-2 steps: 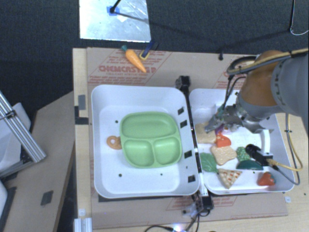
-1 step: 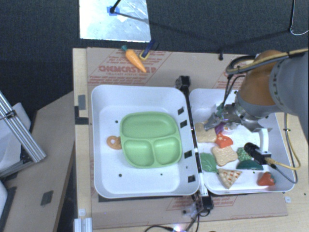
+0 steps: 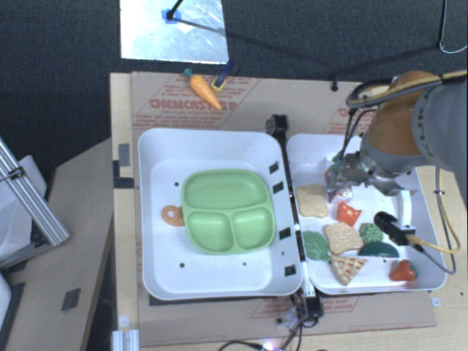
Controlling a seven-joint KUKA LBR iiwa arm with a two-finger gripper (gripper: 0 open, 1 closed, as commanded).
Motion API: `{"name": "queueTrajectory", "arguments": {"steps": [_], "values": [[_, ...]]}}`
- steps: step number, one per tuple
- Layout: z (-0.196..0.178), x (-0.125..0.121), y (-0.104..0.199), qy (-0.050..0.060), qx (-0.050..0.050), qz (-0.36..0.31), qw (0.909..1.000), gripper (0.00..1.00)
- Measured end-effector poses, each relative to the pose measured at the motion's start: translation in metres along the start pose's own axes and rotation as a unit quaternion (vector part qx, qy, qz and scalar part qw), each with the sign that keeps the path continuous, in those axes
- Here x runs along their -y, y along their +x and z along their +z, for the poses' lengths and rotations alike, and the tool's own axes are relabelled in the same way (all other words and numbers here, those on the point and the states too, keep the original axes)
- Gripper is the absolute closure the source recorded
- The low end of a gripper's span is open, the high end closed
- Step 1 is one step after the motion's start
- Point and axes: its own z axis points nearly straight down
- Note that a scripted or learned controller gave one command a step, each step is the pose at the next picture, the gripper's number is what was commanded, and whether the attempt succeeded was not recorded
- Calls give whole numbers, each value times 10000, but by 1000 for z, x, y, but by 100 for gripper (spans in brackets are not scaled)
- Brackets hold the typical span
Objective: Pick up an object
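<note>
My gripper (image 3: 338, 184) hangs low over the upper middle of the right bin (image 3: 314, 146), just above and to the right of a beige bread slice (image 3: 313, 201). A small red piece (image 3: 348, 213) lies just below it. Further down the bin lie a tan cracker (image 3: 342, 237), a green leaf (image 3: 316, 246), a pizza wedge (image 3: 346, 268), a green broccoli piece (image 3: 371, 232), a dark green item (image 3: 379, 250) and a red fruit (image 3: 402, 270). The wrist hides what lies directly beneath it.
The left bin (image 3: 157, 159) holds a green divided plate (image 3: 227, 210) and a small orange ring (image 3: 172, 216). A toy carrot (image 3: 205, 91) lies on the cardboard behind the bins. A black cylinder with a yellow cable (image 3: 393, 229) hangs off the arm over the right bin.
</note>
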Motion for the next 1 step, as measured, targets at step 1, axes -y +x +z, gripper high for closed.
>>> {"name": "queueTrajectory", "arguments": {"steps": [1], "values": [[-45, -7, 3, 138, -64, -21, 9999, 100]]}}
